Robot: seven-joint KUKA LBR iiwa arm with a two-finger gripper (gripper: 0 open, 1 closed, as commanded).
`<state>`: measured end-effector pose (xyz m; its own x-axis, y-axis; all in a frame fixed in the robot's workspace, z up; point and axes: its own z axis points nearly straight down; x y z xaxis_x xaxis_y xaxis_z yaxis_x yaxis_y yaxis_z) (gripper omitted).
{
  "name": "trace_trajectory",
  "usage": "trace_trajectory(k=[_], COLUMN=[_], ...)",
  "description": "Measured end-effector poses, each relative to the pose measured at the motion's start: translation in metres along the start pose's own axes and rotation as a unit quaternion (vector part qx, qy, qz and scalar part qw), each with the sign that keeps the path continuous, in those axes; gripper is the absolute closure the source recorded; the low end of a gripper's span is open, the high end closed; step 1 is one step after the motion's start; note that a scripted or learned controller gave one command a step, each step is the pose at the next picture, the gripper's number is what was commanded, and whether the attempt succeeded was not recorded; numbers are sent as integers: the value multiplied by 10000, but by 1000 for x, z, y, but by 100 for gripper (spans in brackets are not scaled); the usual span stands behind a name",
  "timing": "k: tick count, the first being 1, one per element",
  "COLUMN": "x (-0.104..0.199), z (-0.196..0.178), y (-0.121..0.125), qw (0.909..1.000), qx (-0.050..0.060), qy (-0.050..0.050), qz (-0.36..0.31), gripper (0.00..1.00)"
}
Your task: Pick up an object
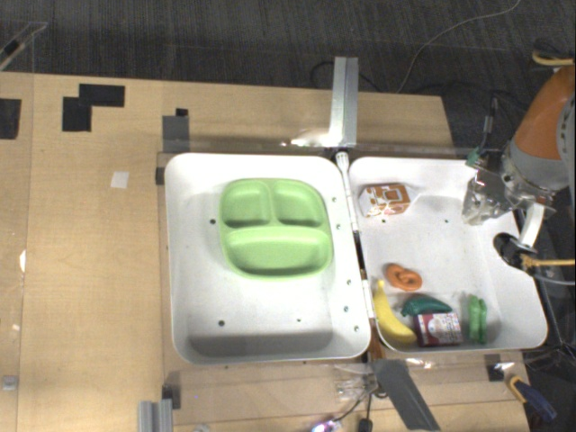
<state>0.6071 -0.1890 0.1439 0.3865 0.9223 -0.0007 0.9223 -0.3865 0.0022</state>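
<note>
Two bins sit side by side: the left bin (189, 241) bears only a green divided tray (273, 225), lying flat at its middle, probably a target for sorting. The right bin (450, 174) holds the pickable clutter. A patterned packet (385, 200) lies alone near its top left, while an orange piece (404, 277), a banana (391, 316), a dark can (438, 328) and a green item (475, 319) crowd the lower edge. The banana's long axis runs up-down, curving along the divider. The gripper (490, 201) hovers over the bin's upper right, grasping nothing visible; whether its jaws are parted, I cannot tell.
</note>
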Motion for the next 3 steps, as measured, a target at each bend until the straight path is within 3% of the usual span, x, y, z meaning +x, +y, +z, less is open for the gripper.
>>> trace_trajectory(k=[1, 2, 3], x=[61, 21, 22], z=[-29, -3, -3], y=[19, 13, 13], qw=[9999, 9943, 9943], qx=[-13, -15, -16], qy=[7, 4, 5], qz=[-153, -1064, -1069], gripper=[100, 100, 0])
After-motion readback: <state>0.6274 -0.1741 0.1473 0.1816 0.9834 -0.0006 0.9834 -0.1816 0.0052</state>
